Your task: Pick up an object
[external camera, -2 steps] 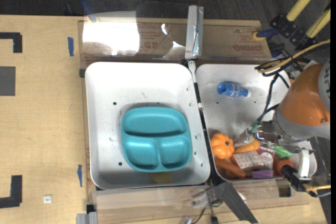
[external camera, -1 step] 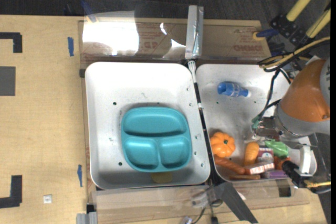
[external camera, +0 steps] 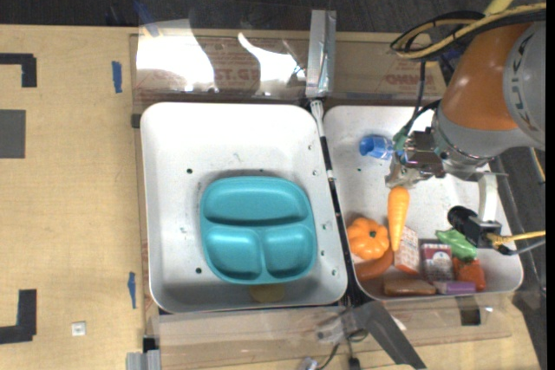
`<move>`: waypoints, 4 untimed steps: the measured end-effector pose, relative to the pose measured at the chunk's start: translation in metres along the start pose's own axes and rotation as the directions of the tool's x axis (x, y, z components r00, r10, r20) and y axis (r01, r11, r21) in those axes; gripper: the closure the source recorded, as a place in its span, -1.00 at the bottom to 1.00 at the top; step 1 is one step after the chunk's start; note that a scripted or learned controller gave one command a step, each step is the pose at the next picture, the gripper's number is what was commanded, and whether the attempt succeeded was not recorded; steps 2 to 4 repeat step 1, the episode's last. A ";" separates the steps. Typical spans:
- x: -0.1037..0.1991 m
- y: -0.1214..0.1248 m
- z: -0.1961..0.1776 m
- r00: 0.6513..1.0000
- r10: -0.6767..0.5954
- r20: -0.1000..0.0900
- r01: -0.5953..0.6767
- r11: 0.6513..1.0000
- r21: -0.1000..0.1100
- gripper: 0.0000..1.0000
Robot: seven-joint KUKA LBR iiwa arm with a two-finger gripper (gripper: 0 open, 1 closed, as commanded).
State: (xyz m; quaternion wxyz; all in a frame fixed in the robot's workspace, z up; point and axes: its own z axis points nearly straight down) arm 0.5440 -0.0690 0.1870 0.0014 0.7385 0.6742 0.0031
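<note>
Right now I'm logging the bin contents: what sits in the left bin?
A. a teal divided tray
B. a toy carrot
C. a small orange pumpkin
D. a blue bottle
A: the teal divided tray lies in the left bin; the carrot and pumpkin lie in the right bin.

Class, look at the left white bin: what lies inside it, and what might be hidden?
Inside the left bin lies a teal divided tray. A yellowish edge pokes out beneath its near rim; whatever else it covers cannot be seen.
</note>
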 end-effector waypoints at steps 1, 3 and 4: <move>0.049 -0.023 0.003 1.000 -0.030 0.000 0.030 1.000 0.010 1.00; 0.049 -0.023 0.003 1.000 -0.030 0.000 0.030 1.000 0.010 1.00; 0.049 -0.023 0.003 1.000 -0.030 0.000 0.030 1.000 0.010 1.00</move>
